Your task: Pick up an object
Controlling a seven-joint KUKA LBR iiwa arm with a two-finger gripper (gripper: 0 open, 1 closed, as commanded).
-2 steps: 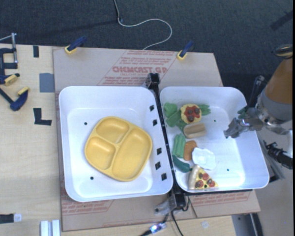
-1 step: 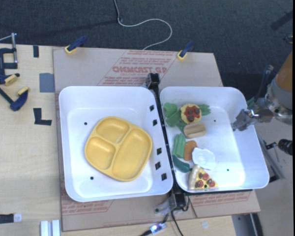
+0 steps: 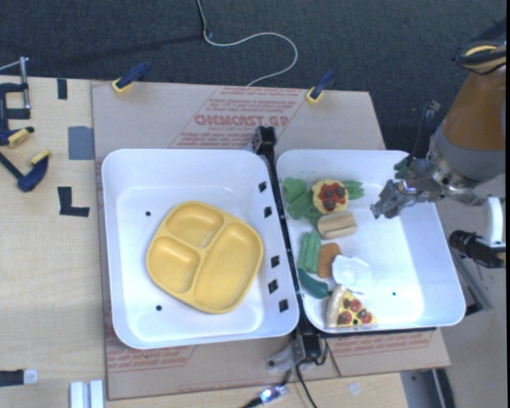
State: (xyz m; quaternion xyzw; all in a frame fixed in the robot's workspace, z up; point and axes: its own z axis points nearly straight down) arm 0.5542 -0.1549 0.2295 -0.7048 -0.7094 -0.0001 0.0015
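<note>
**Pincer hanging over the right bin, toys crowded along the divider**

Dark carpet is showing beyond the far edge of a pale wooden bench (image 3: 34,253), where a sheet of brown cardboard (image 3: 229,121) is lying under two shallow white bins. Blue and yellow clamps (image 3: 132,76) are biting the cardboard's far corners, and a thin cable (image 3: 246,41) is looping across the carpet behind them.

I am watching the grey arm (image 3: 480,117) reaching in from the right, its pincer (image 3: 389,204) hanging over the far right part of the right bin (image 3: 408,270). Its dark fingers are pointing down and toward the divider, and nothing is sitting between them; whether they are spread or closed I cannot tell from here.

All the pickable things are lying to the pincer's left, bunched along the divider. Nearest is a yellow and red toy (image 3: 330,195) resting on green leafy pieces (image 3: 297,195), a little to the left of the fingertips and apart from them. Just nearer me, a tan bread-like block (image 3: 337,224) is lying beside it. Further toward me, a green strip (image 3: 309,253) and an orange piece (image 3: 328,259) are touching side by side, with a crumpled white thing (image 3: 351,270) against them and a pizza slice toy (image 3: 348,309) at the near rim.

White bin floor is lying directly beneath the pincer. Well to its left, past the divider, a yellow compartment plate (image 3: 206,255) is sitting in the left bin (image 3: 127,194).
</note>
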